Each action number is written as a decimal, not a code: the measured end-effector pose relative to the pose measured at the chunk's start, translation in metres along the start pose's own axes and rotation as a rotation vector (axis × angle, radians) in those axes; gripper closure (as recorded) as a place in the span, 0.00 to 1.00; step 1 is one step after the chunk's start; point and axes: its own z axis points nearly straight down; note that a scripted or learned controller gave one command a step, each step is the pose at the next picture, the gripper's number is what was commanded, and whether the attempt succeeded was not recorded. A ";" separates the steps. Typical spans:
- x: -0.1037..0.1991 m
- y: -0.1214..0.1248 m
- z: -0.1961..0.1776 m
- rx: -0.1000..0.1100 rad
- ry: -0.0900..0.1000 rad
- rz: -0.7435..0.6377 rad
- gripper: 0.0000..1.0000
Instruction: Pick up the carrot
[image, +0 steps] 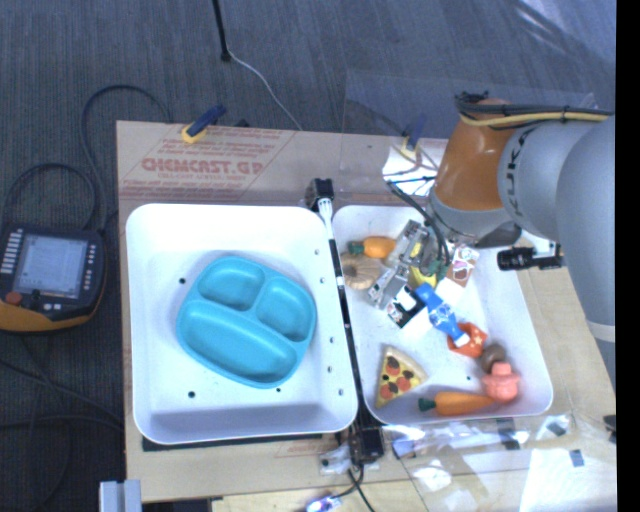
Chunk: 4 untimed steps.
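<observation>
Carrot (462, 403) lies along the right bin's (535, 340) front edge, beside the pizza slice (398, 375). I'd judge it light, stiff, slick plastic; I'd grip its thick middle. Gripper (392, 290) hovers well away, fingers seemingly apart, though clutter blurs them.

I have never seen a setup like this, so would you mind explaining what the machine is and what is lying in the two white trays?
This is one camera fixed above a bench, looking down at a slant. The grey arm with the orange band is a robot arm reaching in from the right. Its gripper hangs over the right bin, among toy foods. The carrot it is meant to pick up lies near that bin's front edge, beside a pizza slice and a pink toy. The left bin holds a blue divided plate. The device on the floor at left is a handheld control unit.
</observation>
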 end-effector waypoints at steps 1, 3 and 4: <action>0.013 0.055 -0.094 -0.011 -0.025 0.186 0.00; 0.001 -0.003 -0.018 -0.004 -0.010 0.507 0.00; -0.012 0.011 -0.016 -0.010 -0.014 0.777 0.00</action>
